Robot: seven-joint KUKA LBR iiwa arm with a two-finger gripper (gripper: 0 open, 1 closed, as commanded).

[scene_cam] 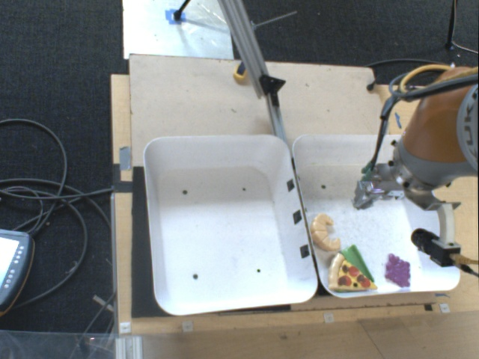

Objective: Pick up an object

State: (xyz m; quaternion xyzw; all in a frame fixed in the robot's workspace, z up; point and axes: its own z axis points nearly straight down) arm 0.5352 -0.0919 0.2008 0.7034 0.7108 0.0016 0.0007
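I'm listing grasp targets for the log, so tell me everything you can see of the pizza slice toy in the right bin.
The yellow triangular toy pizza slice looks like moulded plastic, with red round toppings and a darker crust edge. It lies flat on the floor of the right white bin, near its front rim. A green wedge-shaped piece lies against its right edge. The tan croissant-shaped toy sits just behind it.

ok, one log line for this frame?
gripper above right bin floor | croissant, pizza slice, purple grapes lying near front | nothing seen held
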